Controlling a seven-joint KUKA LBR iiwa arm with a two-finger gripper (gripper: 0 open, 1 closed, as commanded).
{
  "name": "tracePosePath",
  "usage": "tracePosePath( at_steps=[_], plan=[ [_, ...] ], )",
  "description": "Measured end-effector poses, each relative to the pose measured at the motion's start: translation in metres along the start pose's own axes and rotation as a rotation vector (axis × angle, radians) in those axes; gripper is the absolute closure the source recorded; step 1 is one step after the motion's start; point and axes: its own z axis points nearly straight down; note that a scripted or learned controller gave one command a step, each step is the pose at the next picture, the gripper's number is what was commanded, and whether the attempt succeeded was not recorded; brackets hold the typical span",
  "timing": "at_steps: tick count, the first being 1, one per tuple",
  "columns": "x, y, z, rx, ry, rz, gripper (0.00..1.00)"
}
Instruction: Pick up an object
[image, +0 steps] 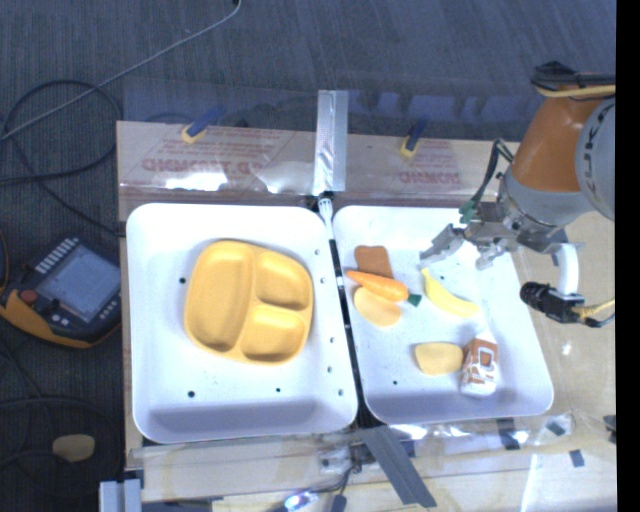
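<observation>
Overhead, two white bins sit side by side on the worktop (150, 160). Left bin (160, 390) holds a yellow tray (250, 300) with three compartments, lying near its middle. Right bin (520, 385) holds the small items: a brown block (372, 259) near the upper left, an orange carrot (378, 285) just below and touching it, with a pale yellow round piece (378, 308) under the carrot's tip. A banana (446, 296) lies right of the carrot, slanting down to the right. Lower down, a yellow lump (438, 358) rests just beside a small bottle (481, 365) with a brown label, lying near the bin's right wall.

The arm (560, 150), grey with an orange band, comes in from the right, and its tool (466, 246) hangs over the upper right part of the right bin, just above the banana. Its fingers look spread, with nothing between them. A handheld pendant (65, 292) lies on the floor at far left.
</observation>
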Motion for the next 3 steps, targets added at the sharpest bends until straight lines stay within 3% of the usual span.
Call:
tracePosePath(
  at_steps=[1, 2, 3],
  plan=[
    [-0.0116, 0.0305, 0.0991, -0.001, -0.002, -0.209, 0.0],
    [-0.0109, 0.0309, 0.0899, -0.002, -0.001, -0.209, 1.0],
    [-0.011, 0.0308, 0.09, -0.001, -0.001, -0.209, 0.0]
  ],
)
